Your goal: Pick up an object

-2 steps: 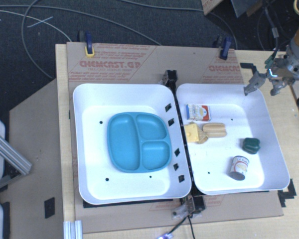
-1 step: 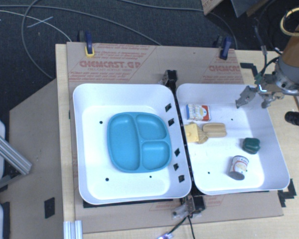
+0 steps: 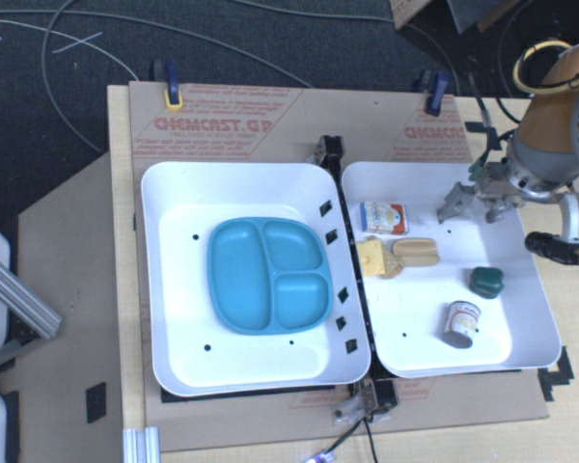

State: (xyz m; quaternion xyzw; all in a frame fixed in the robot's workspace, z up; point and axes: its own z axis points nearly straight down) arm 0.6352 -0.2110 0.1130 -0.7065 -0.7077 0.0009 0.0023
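Objects for picking are lying in the right white bin [image 3: 521, 350]: nearest, a small white can with a red label [image 3: 460, 322], then a dark green rounded piece [image 3: 485, 281], a tan bread-like block [image 3: 415, 252] beside a yellow wedge [image 3: 371, 258], and a white packet [image 3: 382, 218]. Free floor is surrounding the can. The gripper [image 3: 476, 202] is hovering at the far edge, fingers spread apart and holding nothing.
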